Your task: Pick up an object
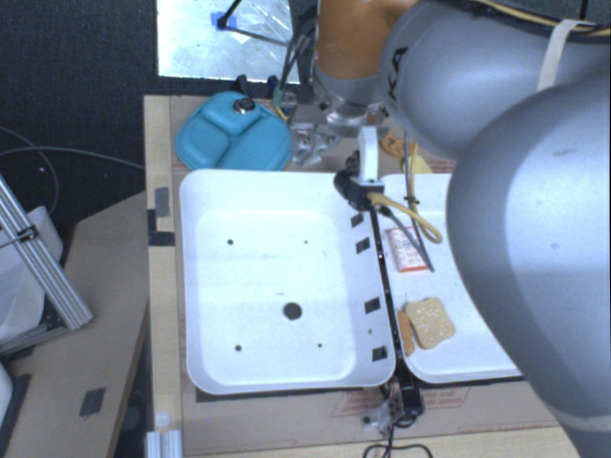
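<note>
Judging by looks, the tan sponge [431, 322] in the right bin [477, 365] seems light and soft; squeeze its middle. End effector [312, 146] state: cannot tell.

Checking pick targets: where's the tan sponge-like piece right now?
The tan piece lies in the right bin, near its front-left corner, close to the divider between the bins and just below the red-and-white packet.
</note>
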Tool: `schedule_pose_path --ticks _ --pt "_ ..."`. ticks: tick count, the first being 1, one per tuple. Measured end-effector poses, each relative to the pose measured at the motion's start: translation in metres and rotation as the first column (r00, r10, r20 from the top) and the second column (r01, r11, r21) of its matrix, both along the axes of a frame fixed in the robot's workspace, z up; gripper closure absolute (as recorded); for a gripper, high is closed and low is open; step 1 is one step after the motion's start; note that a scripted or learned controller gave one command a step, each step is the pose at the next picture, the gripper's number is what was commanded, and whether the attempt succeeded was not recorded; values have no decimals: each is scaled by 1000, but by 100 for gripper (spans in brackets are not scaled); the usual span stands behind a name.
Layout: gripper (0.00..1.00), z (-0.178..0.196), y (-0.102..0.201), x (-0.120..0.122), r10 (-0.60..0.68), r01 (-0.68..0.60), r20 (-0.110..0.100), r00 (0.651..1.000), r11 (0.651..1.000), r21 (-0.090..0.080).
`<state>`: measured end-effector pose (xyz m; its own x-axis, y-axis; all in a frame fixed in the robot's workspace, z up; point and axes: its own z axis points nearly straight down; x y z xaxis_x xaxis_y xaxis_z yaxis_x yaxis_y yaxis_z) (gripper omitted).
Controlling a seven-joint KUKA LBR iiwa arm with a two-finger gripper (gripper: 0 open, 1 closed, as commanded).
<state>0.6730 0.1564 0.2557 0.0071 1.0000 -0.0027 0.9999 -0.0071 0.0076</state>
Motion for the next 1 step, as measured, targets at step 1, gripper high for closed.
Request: schedule_pose_path --ticks 1 --pt "100 16 72 -17 16 -16 -4 1000 1000 7"
